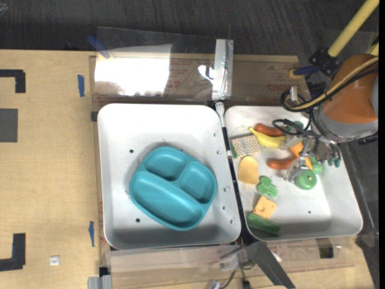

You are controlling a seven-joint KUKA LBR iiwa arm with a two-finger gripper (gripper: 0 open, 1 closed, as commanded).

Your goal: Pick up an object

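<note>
The gripper hangs low over the toy food in the right bin, just beside the green ball, seemingly lining up a grab; whether it grasps anything I cannot tell, so closing cleanly comes next.

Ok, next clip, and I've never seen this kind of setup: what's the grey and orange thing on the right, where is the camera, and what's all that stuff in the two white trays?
The single camera sits above the bench and looks down at a slant. The grey machine with the orange band is a robot arm reaching in from the right; its pincer is low over the right-hand shallow white bin, among small plastic toy foods: a yellow banana, an orange sausage shape, a pale yellow pear-like piece, a round green piece and a long dark green vegetable. The left-hand white bin holds a teal three-compartment plate. Whether the pincer grips anything is too cluttered to tell.
</note>
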